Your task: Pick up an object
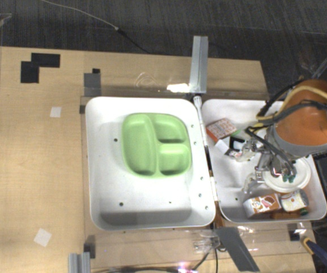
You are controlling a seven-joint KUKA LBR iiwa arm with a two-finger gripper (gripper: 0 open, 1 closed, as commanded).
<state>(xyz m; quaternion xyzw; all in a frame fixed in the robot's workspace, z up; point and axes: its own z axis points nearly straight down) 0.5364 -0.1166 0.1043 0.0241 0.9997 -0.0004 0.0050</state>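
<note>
Two white bins sat side by side on the tabletop (pixel 32 169), centre to right of frame. Left bin (pixel 103 209) held a green tray (pixel 154 145) w/ three compartments, upside unclear, lying in the bin's upper middle. Right bin (pixel 227 193) held the small stuff: a red-and-white packet (pixel 220 129) at upper left of that bin, a small white-and-black item (pixel 236 147) just below-right of it, a brown-and-white carton (pixel 263 204) at lower middle, a pale box (pixel 294 202) just right of the carton, and a white round lid-like disc (pixel 294 178) above those two. Arm (pixel 308 121) came in from the right edge, orange band and black/yellow cables over the upper right of the right bin. Tool (pixel 268 169) hung over the bin's middle, approx. above the disc's left edge and just above the carton; metal parts blurred together, so can't tell if it was wide or narrow, and nothing could be made out in it. Carton and pale box touched or nearly so; packet lay well apart from them. Grey bracket (pixel 199 64) stood at the top between the bins, dark carpet (pixel 152 10) across the frame's top.
</note>
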